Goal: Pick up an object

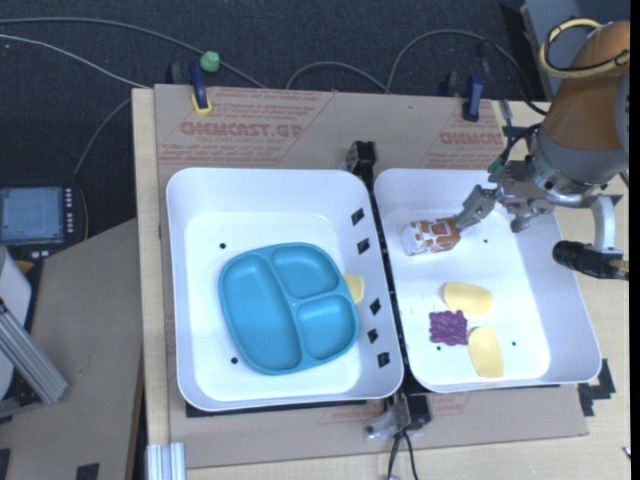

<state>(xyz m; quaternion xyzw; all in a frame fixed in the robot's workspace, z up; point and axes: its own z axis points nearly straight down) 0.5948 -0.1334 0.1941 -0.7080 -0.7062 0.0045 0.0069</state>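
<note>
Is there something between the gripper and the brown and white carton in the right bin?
Nothing visible. The gripper hangs just right of the brown and white carton, one finger reaching its right end, bare right bin floor around. The other items lie lower.

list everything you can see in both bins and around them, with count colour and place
divided tray: 1, blue, left bin
yellow piece: 1, partly hidden at tray's right edge
patterned packet: 1, white and brown, right bin, upper left, by the gripper
yellow pieces: 2, right bin, lower middle
purple piece: 1, between them
bins: 2, white, side by side
clamps: 2, blue, board's top edge
screen device: 1, far left
gripper: 1, grey, over right bin
arm: 1, orange band, from right
</note>
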